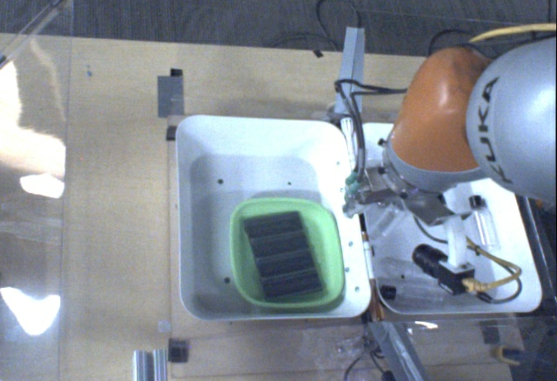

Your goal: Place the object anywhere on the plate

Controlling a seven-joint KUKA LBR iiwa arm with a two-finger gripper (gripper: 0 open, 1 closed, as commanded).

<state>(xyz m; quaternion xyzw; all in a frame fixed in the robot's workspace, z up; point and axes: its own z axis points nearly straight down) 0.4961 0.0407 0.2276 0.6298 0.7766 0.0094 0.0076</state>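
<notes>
Dark ridged object fills green plate; arm perhaps hides hand, state untellable.

grey arm, wrist downward

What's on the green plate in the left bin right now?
A dark ribbed rectangular block lies on the green plate, covering its middle. The plate surface beneath the block is hidden.

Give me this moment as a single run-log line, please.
arm: over right bin | gripper: near the bins' shared edge | green plate: left bin | dark ridged object: on plate
</notes>
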